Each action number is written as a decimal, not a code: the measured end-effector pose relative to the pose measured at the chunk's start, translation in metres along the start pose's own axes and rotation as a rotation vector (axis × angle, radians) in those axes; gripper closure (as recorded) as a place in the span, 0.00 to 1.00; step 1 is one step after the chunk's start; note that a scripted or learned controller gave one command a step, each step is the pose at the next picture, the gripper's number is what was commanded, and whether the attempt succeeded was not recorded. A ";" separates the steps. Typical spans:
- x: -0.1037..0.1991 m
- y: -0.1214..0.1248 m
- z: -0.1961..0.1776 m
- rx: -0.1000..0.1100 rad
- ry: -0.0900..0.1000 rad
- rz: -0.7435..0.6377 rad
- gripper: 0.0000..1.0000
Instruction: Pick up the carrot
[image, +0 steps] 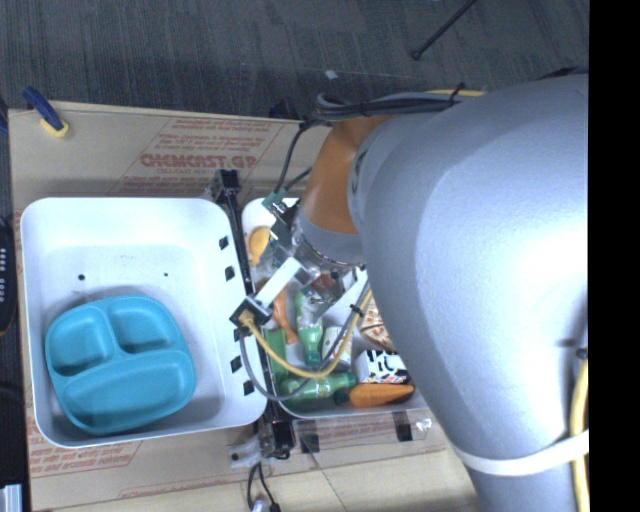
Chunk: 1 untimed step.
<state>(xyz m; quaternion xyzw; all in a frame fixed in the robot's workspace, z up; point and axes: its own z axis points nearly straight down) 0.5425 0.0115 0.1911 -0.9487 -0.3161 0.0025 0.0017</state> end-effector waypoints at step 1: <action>0.051 -0.002 0.000 0.003 -0.005 0.172 0.00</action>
